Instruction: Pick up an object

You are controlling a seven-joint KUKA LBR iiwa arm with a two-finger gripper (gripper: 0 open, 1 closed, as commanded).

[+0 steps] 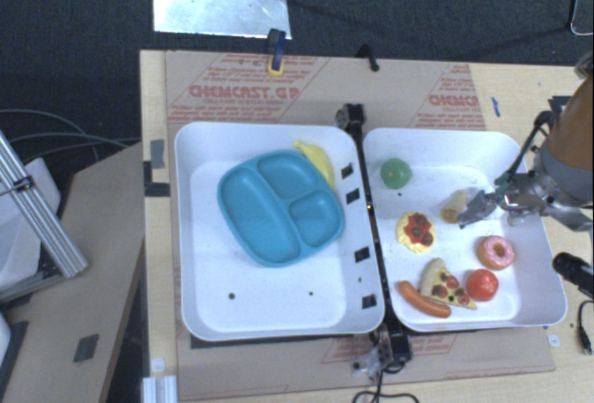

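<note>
Nearest me, the right bin [538, 299] holds toy food, with a pizza slice [444, 283], hot dog [424, 299] and tomato [482, 284] at its near edge. The gripper [473, 209] hangs spread and holding nothing beside a tan piece [455, 203]. Nothing looks lifted yet; the whole pick remains.

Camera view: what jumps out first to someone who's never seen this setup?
The big blue divided plate in the left bin, with a yellow banana peeking from behind its far edge. Next, the bright toy food in the right bin: green ball, small pizza, pink donut, tomato, pizza slice, hot dog. The gripper reaches in from the right beside a tan piece.
</note>
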